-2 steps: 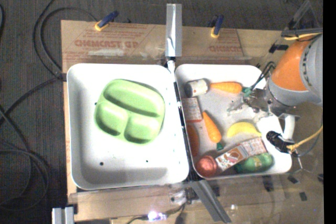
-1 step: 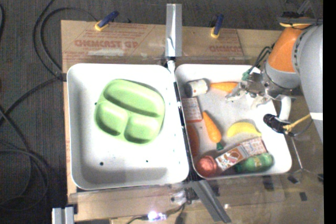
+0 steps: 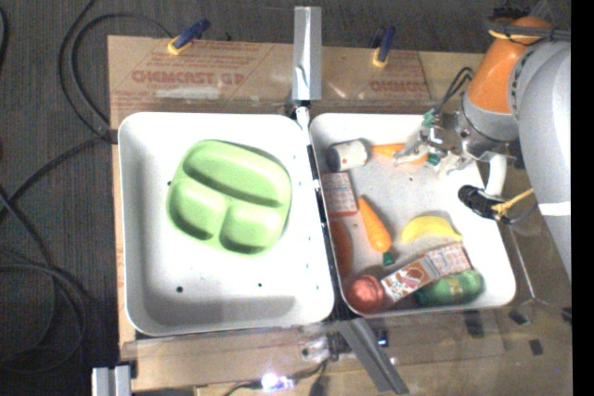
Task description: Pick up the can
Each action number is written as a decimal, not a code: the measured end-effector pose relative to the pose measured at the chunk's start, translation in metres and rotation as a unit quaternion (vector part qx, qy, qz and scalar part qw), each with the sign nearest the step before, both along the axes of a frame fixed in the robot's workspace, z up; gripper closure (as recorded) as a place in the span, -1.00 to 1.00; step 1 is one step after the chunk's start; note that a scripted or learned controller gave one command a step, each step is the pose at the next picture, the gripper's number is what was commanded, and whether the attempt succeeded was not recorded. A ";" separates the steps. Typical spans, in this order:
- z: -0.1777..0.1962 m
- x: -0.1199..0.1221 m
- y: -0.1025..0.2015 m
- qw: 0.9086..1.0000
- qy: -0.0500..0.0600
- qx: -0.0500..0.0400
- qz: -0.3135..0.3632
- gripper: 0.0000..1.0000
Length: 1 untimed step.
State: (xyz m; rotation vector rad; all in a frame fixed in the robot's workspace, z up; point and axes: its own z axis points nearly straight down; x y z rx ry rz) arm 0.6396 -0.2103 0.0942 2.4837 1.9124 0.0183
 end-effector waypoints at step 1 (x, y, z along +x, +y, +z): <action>0.001 -0.047 0.089 1.000 -0.002 -0.004 -0.009 -1.00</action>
